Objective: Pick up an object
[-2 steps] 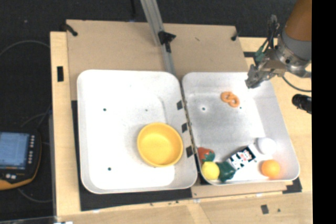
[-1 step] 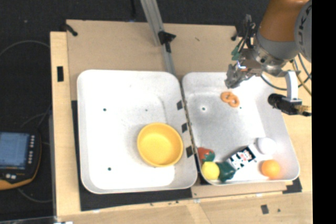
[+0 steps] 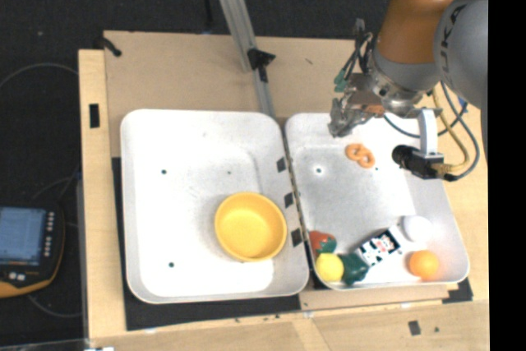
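Note:
My gripper [image 3: 341, 125] hangs over the far left corner of the right bin [image 3: 362, 193], with nothing seen between its fingers. A small orange pretzel-shaped piece [image 3: 359, 154] lies just to its right and a little nearer. Along the bin's near edge sit a yellow ball [image 3: 329, 266], a red piece [image 3: 321, 242], a dark green piece [image 3: 355, 268], a black-and-white box [image 3: 379, 247], a white object [image 3: 415, 228] and an orange ball [image 3: 423, 264]. A yellow bowl [image 3: 250, 226] stands in the left bin [image 3: 181, 177].
A slanted metal pole [image 3: 238, 20] rises behind the bins, ending near the gap between them. A black cable connector [image 3: 415, 160] hangs over the right bin's right side. A handheld pendant [image 3: 29, 247] lies off the bench at left.

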### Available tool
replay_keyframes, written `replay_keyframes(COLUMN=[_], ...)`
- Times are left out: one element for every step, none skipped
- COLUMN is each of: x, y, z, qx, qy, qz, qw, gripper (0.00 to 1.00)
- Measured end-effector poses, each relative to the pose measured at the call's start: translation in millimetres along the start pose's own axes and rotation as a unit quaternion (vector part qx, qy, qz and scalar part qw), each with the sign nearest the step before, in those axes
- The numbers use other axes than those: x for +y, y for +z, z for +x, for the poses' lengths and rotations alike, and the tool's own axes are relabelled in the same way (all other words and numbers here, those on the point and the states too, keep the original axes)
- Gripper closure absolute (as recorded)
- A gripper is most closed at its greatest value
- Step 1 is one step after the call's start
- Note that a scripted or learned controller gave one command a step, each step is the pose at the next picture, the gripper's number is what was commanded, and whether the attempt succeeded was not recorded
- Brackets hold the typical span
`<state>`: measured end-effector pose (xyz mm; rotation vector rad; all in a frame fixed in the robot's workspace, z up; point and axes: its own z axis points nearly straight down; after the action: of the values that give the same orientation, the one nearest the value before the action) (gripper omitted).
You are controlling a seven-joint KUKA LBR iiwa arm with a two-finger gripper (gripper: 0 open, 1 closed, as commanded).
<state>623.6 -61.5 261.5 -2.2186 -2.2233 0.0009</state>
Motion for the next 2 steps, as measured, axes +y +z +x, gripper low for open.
replay_keyframes(x=[11,26], y=[-5,-4], z=[46,90], qx=[0.000,0.000], qy=[0.000,-0.002], qz=[-0.001,-0.002], qw=[1.0000,1.0000], gripper=[1.00,1.00])
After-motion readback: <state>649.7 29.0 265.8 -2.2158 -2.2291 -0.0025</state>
